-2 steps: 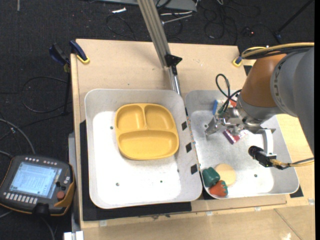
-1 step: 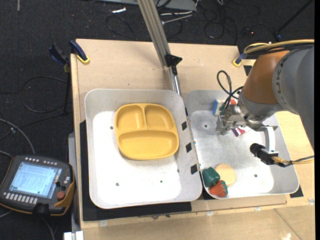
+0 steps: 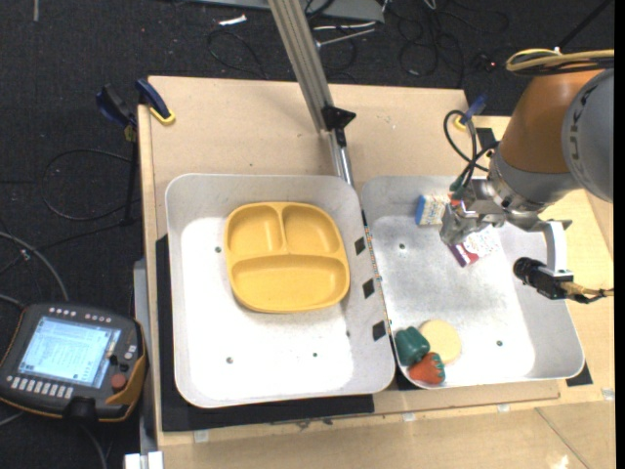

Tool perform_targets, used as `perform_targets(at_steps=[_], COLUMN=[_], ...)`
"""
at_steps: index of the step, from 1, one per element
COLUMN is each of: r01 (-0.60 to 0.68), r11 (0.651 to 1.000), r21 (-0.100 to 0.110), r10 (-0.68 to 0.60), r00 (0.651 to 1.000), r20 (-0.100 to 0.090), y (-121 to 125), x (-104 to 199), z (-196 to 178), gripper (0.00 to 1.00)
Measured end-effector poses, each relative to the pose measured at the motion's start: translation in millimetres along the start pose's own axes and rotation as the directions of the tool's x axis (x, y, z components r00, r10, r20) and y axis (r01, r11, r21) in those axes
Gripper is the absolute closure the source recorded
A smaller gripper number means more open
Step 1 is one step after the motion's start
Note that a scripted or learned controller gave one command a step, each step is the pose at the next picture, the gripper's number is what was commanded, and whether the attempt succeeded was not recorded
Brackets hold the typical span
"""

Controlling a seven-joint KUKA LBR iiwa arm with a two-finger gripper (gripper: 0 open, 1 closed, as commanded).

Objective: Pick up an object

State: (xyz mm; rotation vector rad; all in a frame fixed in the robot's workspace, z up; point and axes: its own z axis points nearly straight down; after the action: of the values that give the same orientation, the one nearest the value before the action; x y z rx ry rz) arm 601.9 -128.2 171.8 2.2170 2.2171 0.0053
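Note:
My gripper [image 3: 457, 227] hangs low over the back half of the right bin [image 3: 547, 355], reaching in from the right. Just in front of it and partly under it lies a small white, red and purple packet [image 3: 476, 249]. A small blue and white item [image 3: 428, 209] lies just to its left. In the bin's front left corner, a green piece [image 3: 410, 341], a red piece [image 3: 427, 368] and a pale yellow disc [image 3: 444, 338] are clustered together. I see nothing lifted off the bin floor.
The left bin [image 3: 195, 360] holds a yellow divided plate [image 3: 287, 256]. A slanted metal pole [image 3: 305, 52] runs from the back down to the bins' divider. A teach pendant [image 3: 68, 358] lies off the bench at the lower left.

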Motion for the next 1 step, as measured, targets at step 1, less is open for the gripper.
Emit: perform_targets(at_steps=[1], r01=[0.001], r11=[1.000], r21=[0.000], r10=[-0.001], r00=[1.000], r20=[0.000], y=[3.7], x=[-10.2], z=[-57.1], gripper=[1.00])
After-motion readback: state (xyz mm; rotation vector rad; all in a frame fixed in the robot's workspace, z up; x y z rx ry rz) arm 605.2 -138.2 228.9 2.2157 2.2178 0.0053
